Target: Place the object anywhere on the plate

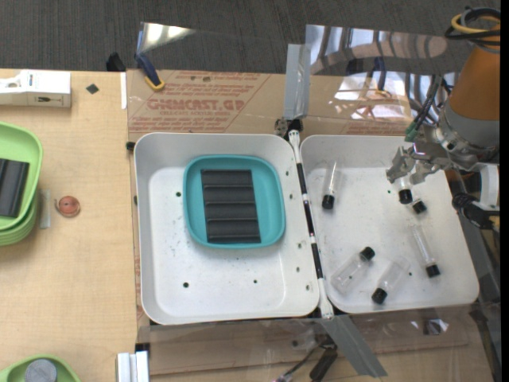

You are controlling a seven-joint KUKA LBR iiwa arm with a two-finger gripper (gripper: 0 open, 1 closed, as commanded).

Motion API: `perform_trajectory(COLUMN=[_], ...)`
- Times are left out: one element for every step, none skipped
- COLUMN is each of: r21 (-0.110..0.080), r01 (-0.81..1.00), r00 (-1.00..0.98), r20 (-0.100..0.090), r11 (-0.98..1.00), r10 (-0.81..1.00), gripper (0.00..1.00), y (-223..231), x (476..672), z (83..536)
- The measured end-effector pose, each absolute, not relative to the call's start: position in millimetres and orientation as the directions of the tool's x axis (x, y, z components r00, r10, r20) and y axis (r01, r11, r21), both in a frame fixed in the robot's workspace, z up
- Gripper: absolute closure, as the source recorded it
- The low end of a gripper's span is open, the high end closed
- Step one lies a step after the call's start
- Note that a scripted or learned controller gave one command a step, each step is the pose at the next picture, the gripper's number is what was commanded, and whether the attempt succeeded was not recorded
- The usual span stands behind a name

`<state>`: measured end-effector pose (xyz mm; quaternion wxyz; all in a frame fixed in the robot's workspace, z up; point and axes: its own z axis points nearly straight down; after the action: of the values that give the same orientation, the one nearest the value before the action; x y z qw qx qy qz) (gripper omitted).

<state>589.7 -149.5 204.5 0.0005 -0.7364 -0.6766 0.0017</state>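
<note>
A teal plate (235, 201) with a black ridged insert lies in the left bin (159, 277). Several clear vials with black caps lie in the right bin (453, 293): one at the upper left (329, 183), two near the front (354, 267) (388, 281), one at the right (424, 249). My gripper (409, 172) hangs over the right bin's upper right part. Two black caps (406, 196) (419, 207) sit just below it. Whether either one is held I cannot make out.
The ridge where the two bins meet (306, 213) runs between the plate and the vials. A green tray (16, 185) sits on the wooden bench at the far left, with a small round orange piece (68, 205) beside it. Cardboard (207, 98) lies behind the bins.
</note>
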Motion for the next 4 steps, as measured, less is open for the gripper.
perform_trajectory(r21=[-0.003,-0.001,-0.001,-0.002], r01=[0.996,0.998,0.997,0.966], r00=[0.085,0.063,0.081,0.258], r20=[-0.002,-0.002,-0.002,-0.002], r11=[-0.085,-0.063,-0.081,-0.258], r10=[0.996,0.998,0.997,0.966], gripper=[0.0,0.0,0.0,0.0], y=[-149.5,-195.1,-213.6,-219.2], x=[589.8,614.7,624.7,659.4], z=[204.6,213.6,274.8,407.1])
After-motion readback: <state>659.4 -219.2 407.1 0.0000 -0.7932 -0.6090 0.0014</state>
